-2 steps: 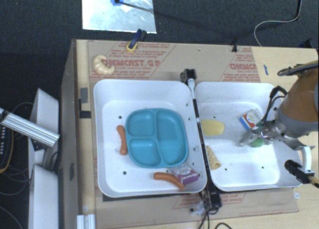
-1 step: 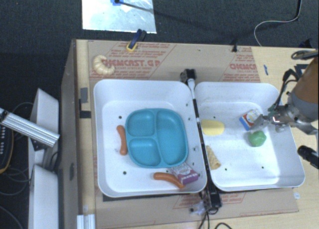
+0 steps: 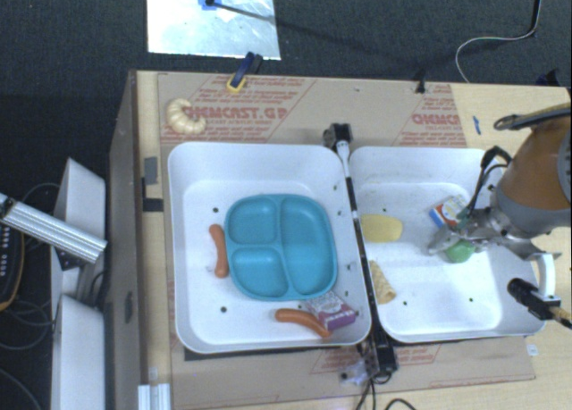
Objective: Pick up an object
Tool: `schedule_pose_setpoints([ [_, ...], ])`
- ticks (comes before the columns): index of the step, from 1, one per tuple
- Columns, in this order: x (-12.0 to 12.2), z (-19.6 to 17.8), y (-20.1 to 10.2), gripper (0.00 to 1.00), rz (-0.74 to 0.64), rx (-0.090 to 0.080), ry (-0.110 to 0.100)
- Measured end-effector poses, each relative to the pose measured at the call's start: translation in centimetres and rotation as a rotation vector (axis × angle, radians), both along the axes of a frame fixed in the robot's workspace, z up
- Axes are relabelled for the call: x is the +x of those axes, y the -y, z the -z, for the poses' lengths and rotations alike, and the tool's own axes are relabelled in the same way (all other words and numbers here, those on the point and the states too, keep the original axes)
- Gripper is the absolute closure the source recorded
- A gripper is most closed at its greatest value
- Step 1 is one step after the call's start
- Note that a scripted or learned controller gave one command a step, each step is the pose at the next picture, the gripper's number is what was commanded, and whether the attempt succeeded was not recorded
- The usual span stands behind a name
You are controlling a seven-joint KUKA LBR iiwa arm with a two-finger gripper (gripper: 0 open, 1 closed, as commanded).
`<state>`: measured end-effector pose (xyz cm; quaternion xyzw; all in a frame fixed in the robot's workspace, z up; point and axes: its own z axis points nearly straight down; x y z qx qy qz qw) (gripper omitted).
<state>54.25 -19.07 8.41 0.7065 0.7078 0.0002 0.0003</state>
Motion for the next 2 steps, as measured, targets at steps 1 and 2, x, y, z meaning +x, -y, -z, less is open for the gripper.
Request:
schedule_pose_setpoints([
  [1,0.1,-1.1,0.0,1.0,-0.001,-0.001,0.003],
  [2,3.3,-8.5,-8.0,1.0,-0.003,0.001,0.004],
])
